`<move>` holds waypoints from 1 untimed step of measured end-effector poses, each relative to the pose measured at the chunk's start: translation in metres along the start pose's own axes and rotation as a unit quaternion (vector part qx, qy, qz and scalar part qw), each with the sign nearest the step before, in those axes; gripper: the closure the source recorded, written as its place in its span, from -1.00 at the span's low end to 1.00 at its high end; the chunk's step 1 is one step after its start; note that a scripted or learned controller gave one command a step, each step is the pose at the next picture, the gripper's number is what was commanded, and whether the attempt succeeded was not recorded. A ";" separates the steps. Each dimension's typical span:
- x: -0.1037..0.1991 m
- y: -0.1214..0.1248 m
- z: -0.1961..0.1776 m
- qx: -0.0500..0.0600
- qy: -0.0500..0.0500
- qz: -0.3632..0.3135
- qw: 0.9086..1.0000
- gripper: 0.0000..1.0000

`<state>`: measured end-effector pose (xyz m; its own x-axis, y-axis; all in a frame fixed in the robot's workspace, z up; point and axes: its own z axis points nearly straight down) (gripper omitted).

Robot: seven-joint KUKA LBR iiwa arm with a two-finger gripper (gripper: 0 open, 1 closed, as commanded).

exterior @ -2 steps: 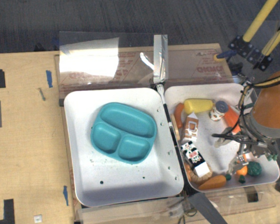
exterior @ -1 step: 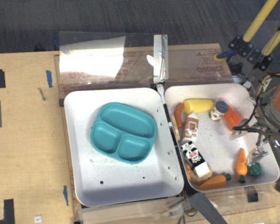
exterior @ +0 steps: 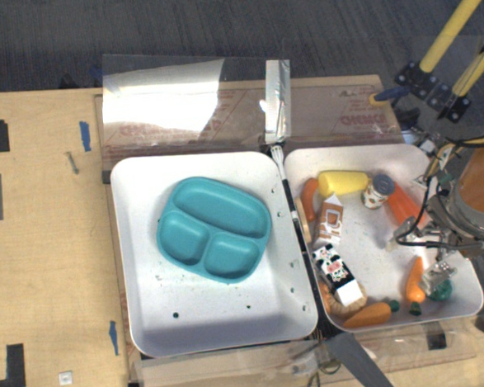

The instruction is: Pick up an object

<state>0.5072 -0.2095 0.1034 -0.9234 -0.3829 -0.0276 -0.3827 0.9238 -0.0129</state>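
camera view: the arm (exterior: 473,193) enters from the right and hangs over the right edge of the right bin (exterior: 370,246). the claw (exterior: 440,275) sits low near that bin's lower right corner, just above a small carrot (exterior: 415,277) and a green-tipped piece (exterior: 440,290). its state cannot be told; cables and wrist hardware cover it, and nothing can be confirmed in its hold.

candidate objects all lie in the right bin: a yellow block (exterior: 343,181), a small milk carton (exterior: 330,220), a black-and-white carton (exterior: 336,273), an orange cylinder (exterior: 403,204), a round grey piece (exterior: 381,187) and a long carrot (exterior: 368,313) along the lower wall. the left bin (exterior: 152,319) carries a teal divided plate (exterior: 215,229).

risks, as judged:
- the nearest items lie close to the bin wall and corner; a descent here may strike the rim or pinch against the wall rather than close on an object.
- the small carrot is narrow and tapered, so it may roll or squirt out.
- loose cables near the wrist could snag on the rim.
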 end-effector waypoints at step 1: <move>-0.006 0.022 -0.001 0.010 -0.007 -0.043 0.999 -1.00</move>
<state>0.5046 -0.1870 0.1044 -0.8867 -0.4606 -0.0400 -0.4594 0.8875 -0.0359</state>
